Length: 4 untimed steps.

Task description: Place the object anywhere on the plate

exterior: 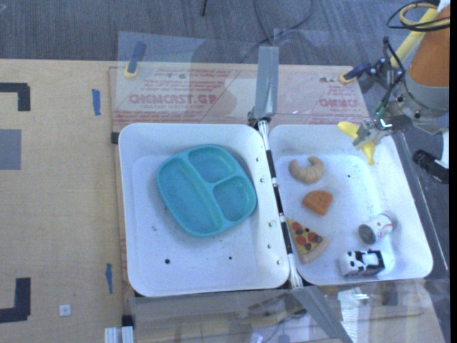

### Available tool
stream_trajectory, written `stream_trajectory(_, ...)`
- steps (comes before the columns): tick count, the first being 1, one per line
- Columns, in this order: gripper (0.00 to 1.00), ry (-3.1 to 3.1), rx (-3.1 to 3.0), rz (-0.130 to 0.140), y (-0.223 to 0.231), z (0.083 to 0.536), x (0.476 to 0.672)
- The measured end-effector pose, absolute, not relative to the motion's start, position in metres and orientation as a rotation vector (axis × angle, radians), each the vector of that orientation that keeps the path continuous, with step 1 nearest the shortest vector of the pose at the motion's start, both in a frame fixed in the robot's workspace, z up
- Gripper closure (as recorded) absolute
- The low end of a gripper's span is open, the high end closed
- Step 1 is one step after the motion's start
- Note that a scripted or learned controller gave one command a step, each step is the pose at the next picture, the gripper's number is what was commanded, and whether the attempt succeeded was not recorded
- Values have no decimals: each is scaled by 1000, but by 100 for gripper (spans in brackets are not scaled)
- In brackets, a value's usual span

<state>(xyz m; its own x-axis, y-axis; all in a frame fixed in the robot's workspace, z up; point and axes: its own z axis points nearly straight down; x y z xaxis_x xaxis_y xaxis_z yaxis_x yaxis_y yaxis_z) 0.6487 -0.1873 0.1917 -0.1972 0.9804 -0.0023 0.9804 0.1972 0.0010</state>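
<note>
Teal plate [206,189], 3 compartments, lies in the left bin [143,263], roughly mid-bin and a bit toward the far side. The divider betw. the bins runs just R of it.

Right bin [418,256] carries the loose items, all apart from the plate:
- croissant [306,168] near the far L corner
- orange wedge [318,202] just below it
- pizza slice [308,240] near the divider, toward the near side
- small cup [375,229] on its side, nearer the R wall
- black & white toy [362,262] just below the cup, at the near edge

Arm comes in from the top R, orange band visible at the frame edge. Gripper [373,128] sits over the far R corner of the right bin, above the rim. A yellow piece [360,138] shows right at its tip, hanging over the bin's far edge and well apart from the plate. Too small & cluttered w/ cables to read: can't tell whether the gripper is spread or closed, nor whether the yellow piece is actually held vs. just in line w/ it.
</note>
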Motion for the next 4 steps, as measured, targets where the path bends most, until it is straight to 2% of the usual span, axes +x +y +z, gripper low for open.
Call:
stream_trajectory(1,100,2412,2014,0,-104,205,637)
stream_trajectory(2,100,2763,1497,1,-41,185,626)
stream_trajectory(3,100,2816,1387,3,53,185,626)
stream_trajectory(4,0,2815,1388,3,52,185,626)
